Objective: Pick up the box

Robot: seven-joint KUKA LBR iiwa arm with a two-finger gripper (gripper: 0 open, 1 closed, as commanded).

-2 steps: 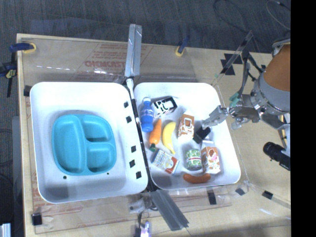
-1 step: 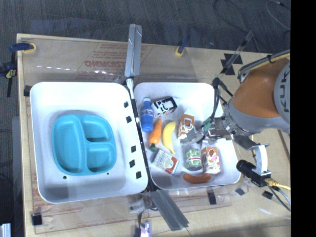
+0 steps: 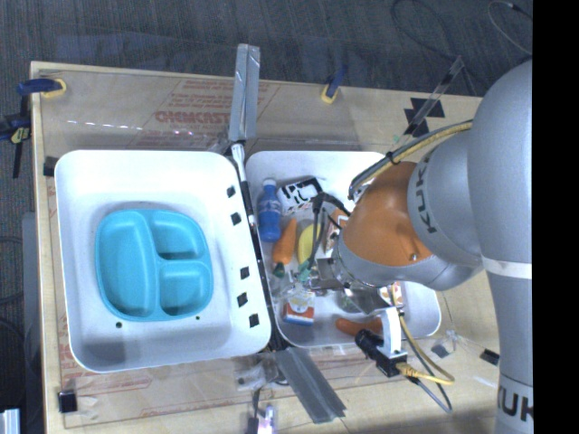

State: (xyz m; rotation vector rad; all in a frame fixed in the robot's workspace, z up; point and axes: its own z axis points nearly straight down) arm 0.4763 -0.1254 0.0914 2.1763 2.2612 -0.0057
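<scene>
one box, small, red and white: near front edge of right bin, just below the claw. claw state: cannot tell. one blue bottle, one orange carrot-like item. left bin: one blue divided tray.

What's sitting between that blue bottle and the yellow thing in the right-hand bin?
In the camera view, an orange carrot-like piece lies between the blue bottle and the yellow item.
</scene>
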